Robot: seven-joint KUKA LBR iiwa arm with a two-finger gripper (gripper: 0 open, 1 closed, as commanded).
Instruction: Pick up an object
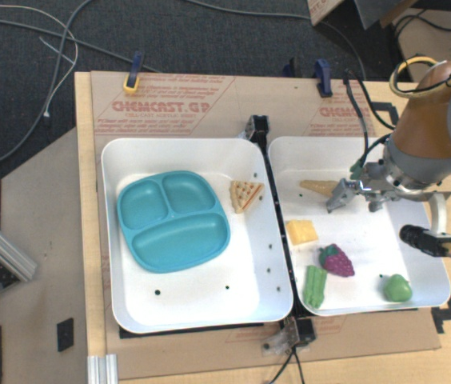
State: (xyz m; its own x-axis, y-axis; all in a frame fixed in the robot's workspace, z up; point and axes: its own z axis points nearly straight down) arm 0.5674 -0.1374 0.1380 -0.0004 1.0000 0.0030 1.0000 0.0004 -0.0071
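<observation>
Target (judged): cone-shaped tan piece (pixel 318 187), lying flat in the right bin (pixel 417 294) near its far edge, toward the divider side.
Long axis: runs along the far edge, pointed tip toward the gripper, wide end toward the divider.
Gripper (pixel 357 198): fingers spread wide, nothing between them; one fingertip sits just beside the cone's tip, apart from it.
Relation for next move: the cone lies on the divider side of the fingers, so a short shift that way should straddle it.
Other items: yellow block (pixel 301 231), purple grapes (pixel 337 261), green pod (pixel 314 286), green pepper (pixel 397 288) toward the near edge.
Left bin (pixel 125 294): teal tray (pixel 174 220), waffle wedge (pixel 245 194).
Obscured: gripper height above the bin floor cannot be told; the wrist hides the bin's far right corner.
</observation>
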